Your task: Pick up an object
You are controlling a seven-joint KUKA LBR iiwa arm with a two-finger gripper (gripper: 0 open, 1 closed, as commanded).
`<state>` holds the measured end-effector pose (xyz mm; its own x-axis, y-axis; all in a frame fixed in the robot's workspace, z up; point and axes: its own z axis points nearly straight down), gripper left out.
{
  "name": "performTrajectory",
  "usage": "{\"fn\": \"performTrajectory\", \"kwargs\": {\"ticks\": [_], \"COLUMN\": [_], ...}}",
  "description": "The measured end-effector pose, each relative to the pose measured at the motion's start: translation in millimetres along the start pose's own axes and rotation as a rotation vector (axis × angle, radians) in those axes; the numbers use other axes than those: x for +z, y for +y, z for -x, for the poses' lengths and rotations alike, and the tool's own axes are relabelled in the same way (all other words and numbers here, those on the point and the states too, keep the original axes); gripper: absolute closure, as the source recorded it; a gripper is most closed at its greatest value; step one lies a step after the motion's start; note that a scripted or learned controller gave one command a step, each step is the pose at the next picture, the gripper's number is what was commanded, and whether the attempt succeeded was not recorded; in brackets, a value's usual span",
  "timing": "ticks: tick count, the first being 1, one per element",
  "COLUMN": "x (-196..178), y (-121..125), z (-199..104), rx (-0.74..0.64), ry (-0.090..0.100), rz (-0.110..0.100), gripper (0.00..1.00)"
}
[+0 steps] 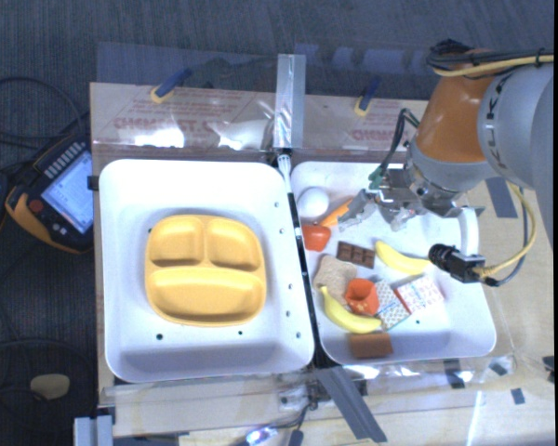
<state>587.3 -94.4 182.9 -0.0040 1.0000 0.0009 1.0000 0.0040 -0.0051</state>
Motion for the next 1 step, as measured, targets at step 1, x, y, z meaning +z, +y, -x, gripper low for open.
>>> {"fn": "performTrajectory", "kwargs": {"ticks": [1], "x": [67.0], "y": [-47.5], "z": [10.2], "rx": [-0.049], "ry": [0.0], "rz": [0.0], "gripper": [0.0]}}
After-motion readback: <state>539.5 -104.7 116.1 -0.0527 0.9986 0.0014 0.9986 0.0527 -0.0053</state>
